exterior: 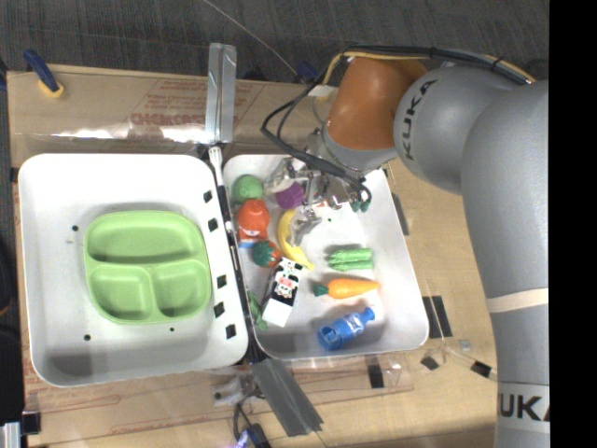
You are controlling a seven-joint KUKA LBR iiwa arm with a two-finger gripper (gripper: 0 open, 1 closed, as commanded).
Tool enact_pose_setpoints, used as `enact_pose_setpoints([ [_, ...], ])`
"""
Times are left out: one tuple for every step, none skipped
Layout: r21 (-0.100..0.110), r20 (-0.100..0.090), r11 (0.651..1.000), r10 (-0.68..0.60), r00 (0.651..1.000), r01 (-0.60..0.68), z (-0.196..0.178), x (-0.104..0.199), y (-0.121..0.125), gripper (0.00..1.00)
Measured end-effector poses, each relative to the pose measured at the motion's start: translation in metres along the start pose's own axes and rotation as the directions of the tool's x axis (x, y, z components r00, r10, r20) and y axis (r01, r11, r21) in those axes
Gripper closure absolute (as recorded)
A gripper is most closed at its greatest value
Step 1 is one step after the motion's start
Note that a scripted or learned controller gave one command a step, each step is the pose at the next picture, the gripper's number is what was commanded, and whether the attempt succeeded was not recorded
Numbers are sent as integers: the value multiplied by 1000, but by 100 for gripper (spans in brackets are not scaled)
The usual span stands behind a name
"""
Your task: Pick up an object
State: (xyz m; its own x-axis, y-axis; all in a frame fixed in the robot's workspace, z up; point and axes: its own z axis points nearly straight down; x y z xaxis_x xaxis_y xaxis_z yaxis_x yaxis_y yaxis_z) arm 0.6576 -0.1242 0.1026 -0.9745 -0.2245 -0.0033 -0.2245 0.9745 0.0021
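The right bin (403, 278) holds several toy foods: a green round piece (247, 188), a purple piece (291, 194), an orange-red bottle (253, 220), a yellow banana (290, 238), green beans (350, 258), an orange carrot (349, 287), a blue bottle (345, 329) and a white carton with black spots (283, 290). My gripper (317, 197) hangs low over the bin's far part, just right of the purple piece and above the banana's upper end. The wrist hides how it meets them.
The left bin (47, 250) holds a green sectioned tray (145, 267). A metal bar (221, 96) stands at the far end of the divide between the bins. The grey arm (485, 157) covers the bench's right side.
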Motion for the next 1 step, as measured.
enact_pose_setpoints([
  [13, 15, 977, -214, 977, 214, 3, 47, 26, 0],
])
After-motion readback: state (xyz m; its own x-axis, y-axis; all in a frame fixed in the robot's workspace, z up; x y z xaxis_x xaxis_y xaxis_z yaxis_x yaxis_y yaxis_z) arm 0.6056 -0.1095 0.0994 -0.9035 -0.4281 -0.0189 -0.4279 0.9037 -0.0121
